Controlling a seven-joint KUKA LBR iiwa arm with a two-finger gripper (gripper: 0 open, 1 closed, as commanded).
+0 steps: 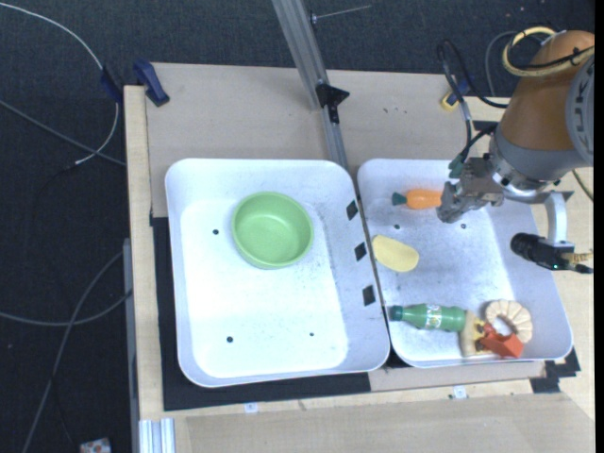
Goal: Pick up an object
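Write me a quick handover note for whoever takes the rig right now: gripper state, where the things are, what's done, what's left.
Gripper: low in the right bin, at the right end of the orange carrot toy; whether it grips is hard to tell.
Right bin also has: yellow piece near the left wall, green bottle lying along the front, shrimp toy in the front right corner.
Left bin: green bowl.
Done: arm is at the carrot.
Left: confirm a grasp and lift; nothing is raised yet.

A bowl [272,229] sits in the left bin [189,281]. The right bin [528,281] holds a carrot [421,198] at its back, a bottle [429,317] near its front.
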